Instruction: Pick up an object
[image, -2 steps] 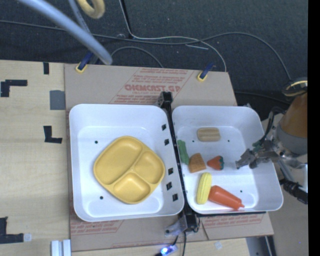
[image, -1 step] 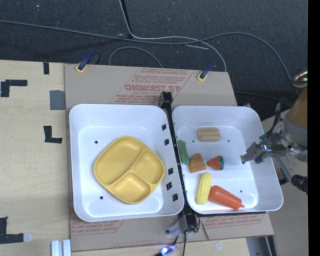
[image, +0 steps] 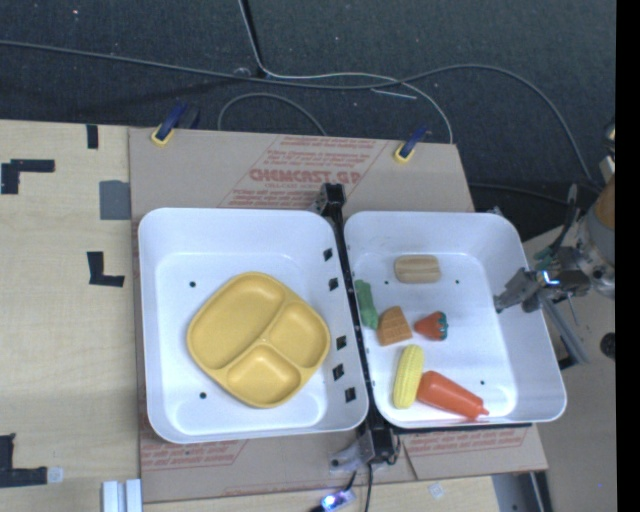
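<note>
From my seat I see the pincer (image: 520, 290) at the right rim of the right bin (image: 535, 345), hanging over the edge about halfway down that side, with the arm (image: 600, 235) coming in from the right behind it. I cannot tell how the pincer stands; it is small and dark against the bin wall, and I see nothing gripped in it. All the pickable things lie in the right bin, to the pincer's left. Nearest to it is the small red piece with a green top (image: 431, 325), near the middle of the bin, still apart from the pincer with bare white floor between. Just left of that sits the orange wedge (image: 393, 326), and touching or just beside the wedge, against the bin's left wall, the green piece (image: 366, 304). Toward the far side lies the tan bread roll (image: 417, 269), level across the bin and well left of the pincer. Toward the near side, the yellow corn cob (image: 407, 375) stands lengthwise, and the orange carrot (image: 452, 395) lies slanted just beside it, its tip pointing toward the near right corner. The left bin (image: 160, 300) holds a yellow divided plate (image: 258, 338), lying flat and turned at an angle. Both bins rest on a cardboard sheet (image: 300, 170) on the worktop (image: 60, 330).
</note>
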